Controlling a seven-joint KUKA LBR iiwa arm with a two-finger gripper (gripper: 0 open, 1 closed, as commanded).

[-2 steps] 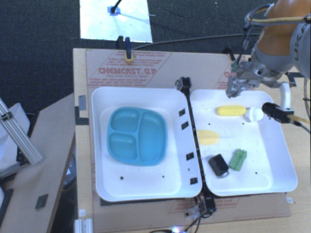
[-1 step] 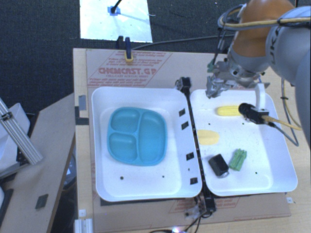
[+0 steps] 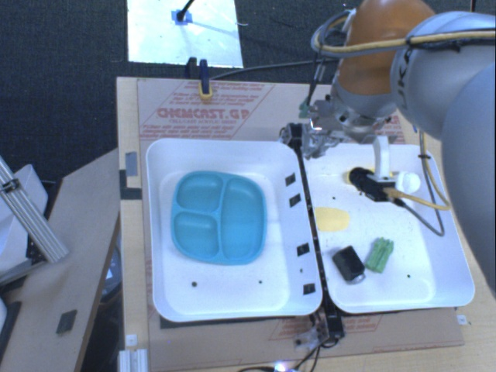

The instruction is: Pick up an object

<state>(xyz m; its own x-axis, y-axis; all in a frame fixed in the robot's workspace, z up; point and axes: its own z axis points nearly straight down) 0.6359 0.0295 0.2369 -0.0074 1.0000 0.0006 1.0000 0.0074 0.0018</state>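
Note:
My gripper [image 3: 308,139] hangs over the back left corner of the right bin [image 3: 434,285], close to the wall shared by the two bins. In that bin lie a flat yellow piece [image 3: 332,219] near the middle left, a small black block [image 3: 349,263] toward the front, and a green ribbed piece [image 3: 379,255] just right of the block. All three lie apart from the gripper, nearer the front of the bin. Nothing shows held at the gripper.
The left bin [image 3: 178,301] holds a blue divided plate [image 3: 219,216]. Black clips [image 3: 303,249] line the shared wall. The grey arm [image 3: 457,91] covers the back right of the right bin. A blue and yellow clamp [image 3: 204,84] sits behind the bins.

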